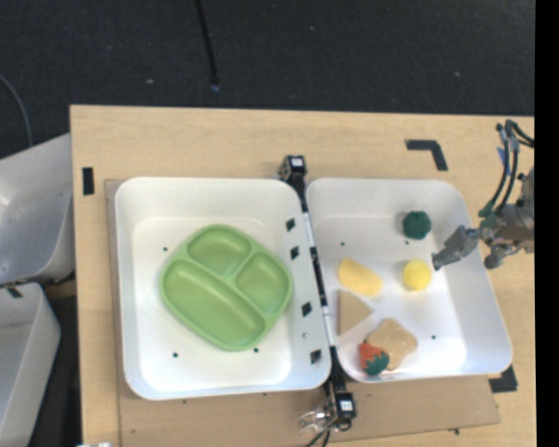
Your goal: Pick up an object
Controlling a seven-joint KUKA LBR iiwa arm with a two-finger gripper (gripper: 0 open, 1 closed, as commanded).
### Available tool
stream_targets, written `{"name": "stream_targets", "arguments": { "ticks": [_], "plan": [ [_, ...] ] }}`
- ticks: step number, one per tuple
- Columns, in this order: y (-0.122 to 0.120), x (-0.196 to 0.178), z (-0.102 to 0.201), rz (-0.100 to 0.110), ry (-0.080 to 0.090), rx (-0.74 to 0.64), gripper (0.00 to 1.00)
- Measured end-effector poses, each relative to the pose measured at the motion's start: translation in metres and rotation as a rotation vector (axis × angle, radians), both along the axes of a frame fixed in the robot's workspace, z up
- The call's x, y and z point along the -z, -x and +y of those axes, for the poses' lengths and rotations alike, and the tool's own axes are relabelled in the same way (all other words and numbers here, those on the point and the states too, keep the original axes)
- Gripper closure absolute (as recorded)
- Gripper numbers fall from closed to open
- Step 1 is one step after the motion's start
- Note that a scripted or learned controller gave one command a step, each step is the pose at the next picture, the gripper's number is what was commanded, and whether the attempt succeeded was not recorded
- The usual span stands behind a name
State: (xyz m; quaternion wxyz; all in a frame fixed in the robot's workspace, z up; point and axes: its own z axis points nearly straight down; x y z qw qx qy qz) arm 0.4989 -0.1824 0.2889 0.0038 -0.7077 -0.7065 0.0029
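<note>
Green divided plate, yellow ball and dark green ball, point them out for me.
green divided plate (225, 287), camera view, its middle.
yellow ball (416, 275), camera view, its top.
dark green ball (415, 223), camera view, its top.

**Even overhead light, soft low-resolution picture**

The scene is lit brightly and evenly from above. The two white bins (130, 250) come close to blowing out, their walls and floors merging with little tonal detail. The dark floor behind the desk (214, 138) falls to near black, showing grain. Shadows are faint and short, hugging the green plate (225, 287) and the small objects in the right-hand bin. Edges throughout look soft and slightly smeared. The pincer (475, 248) at the right is blurred, its outline indistinct.
</note>
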Motion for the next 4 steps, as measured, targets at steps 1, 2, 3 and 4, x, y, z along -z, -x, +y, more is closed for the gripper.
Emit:
{"name": "stream_targets", "arguments": {
  "ticks": [1, 2, 3, 4],
  "plan": [
    [-0.002, -0.006, 0.001, -0.012, 0.003, -0.004, 0.00],
    [-0.002, 0.057, 0.002, -0.005, 0.001, -0.002, 0.00],
    [-0.005, 0.101, -0.004, -0.007, 0.002, -0.001, 0.00],
    [0.002, 0.163, -0.006, -0.004, 0.001, -0.001, 0.00]
  ]
}}
